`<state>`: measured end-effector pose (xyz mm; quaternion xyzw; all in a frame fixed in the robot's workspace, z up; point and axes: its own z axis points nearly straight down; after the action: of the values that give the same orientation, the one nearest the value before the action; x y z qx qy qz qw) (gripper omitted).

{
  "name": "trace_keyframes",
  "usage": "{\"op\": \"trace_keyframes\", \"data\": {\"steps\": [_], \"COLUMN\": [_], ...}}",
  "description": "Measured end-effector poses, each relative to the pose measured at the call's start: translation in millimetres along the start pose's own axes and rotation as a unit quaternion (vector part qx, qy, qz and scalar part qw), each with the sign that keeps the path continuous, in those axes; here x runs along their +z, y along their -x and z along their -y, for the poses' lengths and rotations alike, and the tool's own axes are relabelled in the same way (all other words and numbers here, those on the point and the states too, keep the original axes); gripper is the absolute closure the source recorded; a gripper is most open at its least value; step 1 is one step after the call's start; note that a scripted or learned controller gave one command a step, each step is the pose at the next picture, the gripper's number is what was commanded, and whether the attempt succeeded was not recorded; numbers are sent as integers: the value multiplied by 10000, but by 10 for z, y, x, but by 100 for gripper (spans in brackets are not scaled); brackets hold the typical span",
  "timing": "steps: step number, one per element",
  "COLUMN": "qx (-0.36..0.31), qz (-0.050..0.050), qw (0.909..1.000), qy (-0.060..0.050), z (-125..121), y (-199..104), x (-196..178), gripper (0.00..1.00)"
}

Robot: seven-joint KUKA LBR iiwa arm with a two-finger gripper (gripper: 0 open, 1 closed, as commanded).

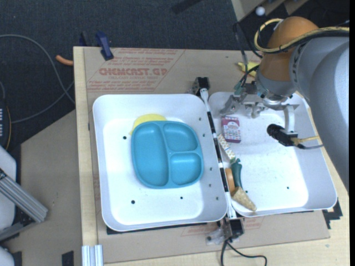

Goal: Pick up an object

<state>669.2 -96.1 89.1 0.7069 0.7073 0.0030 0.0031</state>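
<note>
Robotics lab test bench.
You see a grey arm [324, 65] over two white bins [111, 165] on a cardboard-lined bench [133, 71], cables [33, 65] trailing across dark carpet.

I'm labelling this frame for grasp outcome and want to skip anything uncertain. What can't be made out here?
- End effector in the camera view: the wrist above covers it, so its state is unreadable.
- Yellow object: mostly hidden under the blue divided plate.
- Small packet: print too small to read.
- Items along the right bin's left wall: bunched and overlapping, hard to identify.
</note>
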Motion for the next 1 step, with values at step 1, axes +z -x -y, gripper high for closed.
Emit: {"op": "trace_keyframes", "data": {"steps": [1], "qx": [5], "qz": [10], "qw": [10000], "qy": [10], "z": [41], "y": [-29], "x": [-6], "gripper": [0]}}
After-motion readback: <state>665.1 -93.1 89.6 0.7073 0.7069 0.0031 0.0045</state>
